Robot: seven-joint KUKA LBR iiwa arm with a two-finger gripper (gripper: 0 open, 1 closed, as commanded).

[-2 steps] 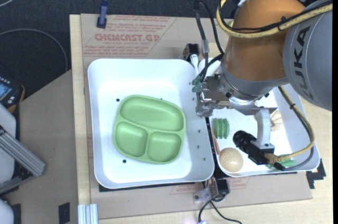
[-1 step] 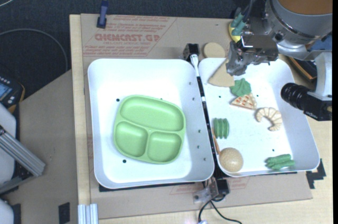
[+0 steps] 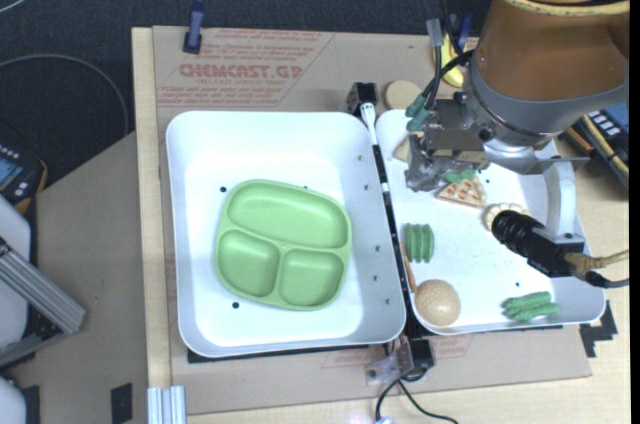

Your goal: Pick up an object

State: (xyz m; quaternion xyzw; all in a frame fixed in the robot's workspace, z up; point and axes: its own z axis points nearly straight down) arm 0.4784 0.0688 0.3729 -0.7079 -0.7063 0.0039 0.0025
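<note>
Dark carpet [image 3: 80,32] surrounds the pale table [image 3: 120,242], which carries a brown cardboard sheet [image 3: 240,62] and two white bins. The pincer [image 3: 430,167] is low over the far part of the right bin [image 3: 480,252]. I cannot tell if it is spread or pressed together, and nothing can be seen held in it.

A toy pizza slice [image 3: 462,190] lies just beside the pincer, slightly nearer to the camera. Whether the two touch I cannot tell. Further toward the camera from the pincer lies a green ribbed piece [image 3: 417,242], then a beige ball [image 3: 437,302] at the near rim. A green bean bunch [image 3: 528,306] lies well apart, in the near corner. Across the rim from the pincer, the left bin [image 3: 200,172] holds a green divided plate [image 3: 285,244].
</note>
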